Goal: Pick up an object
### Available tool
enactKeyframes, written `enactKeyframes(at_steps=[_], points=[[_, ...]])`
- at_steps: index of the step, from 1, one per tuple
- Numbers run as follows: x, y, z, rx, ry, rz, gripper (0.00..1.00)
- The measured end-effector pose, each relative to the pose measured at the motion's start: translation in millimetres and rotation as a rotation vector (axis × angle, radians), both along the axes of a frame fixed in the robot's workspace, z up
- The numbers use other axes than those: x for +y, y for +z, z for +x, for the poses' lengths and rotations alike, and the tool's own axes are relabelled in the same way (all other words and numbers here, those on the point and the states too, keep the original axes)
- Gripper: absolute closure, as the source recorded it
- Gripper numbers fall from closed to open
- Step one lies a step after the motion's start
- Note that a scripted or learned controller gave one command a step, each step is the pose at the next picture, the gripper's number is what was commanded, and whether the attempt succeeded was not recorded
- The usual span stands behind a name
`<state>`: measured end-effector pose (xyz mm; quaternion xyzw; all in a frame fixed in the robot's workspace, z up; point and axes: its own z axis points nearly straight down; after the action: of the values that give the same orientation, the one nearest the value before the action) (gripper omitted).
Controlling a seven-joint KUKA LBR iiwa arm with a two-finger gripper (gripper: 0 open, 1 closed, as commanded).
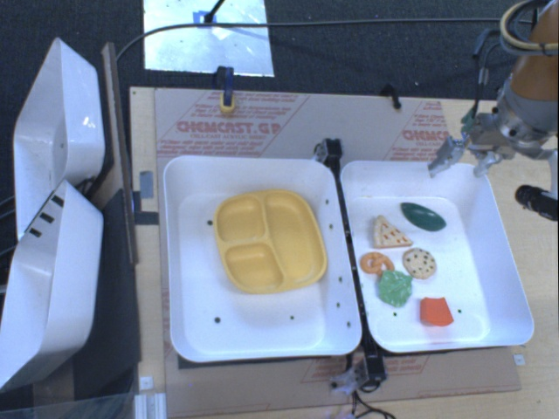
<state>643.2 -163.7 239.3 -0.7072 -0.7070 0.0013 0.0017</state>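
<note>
My gripper (460,161) hangs open over the far edge of the right bin (498,225), with nothing between its two fingers. Below it in that bin lie a dark green oval piece (423,216), a tan wedge with dots (390,233), an orange pretzel (376,263), a round spotted cookie (419,263), a green leafy piece (395,288) and an orange-red block (436,312). The green oval is the nearest to the gripper, a little toward the front and left of it.
The left bin (196,312) holds a yellow divided plate (269,239). Two spare white bins (52,234) lean at the far left. A clamp (226,90) and cables lie at the back of the bench. A black ridge (349,260) separates the two bins.
</note>
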Motion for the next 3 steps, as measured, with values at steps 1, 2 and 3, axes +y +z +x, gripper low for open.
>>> enactKeyframes(at_steps=[1, 2, 3], points=[[0.2, 3.0, 1.1, -0.005, 0.001, -0.001, 0.00], [2.6, -59.4, 0.3, 0.000, 0.001, 0.000, 0.00], [1.9, -121.3, 3.5, 0.000, 0.001, 0.000, 0.00]])
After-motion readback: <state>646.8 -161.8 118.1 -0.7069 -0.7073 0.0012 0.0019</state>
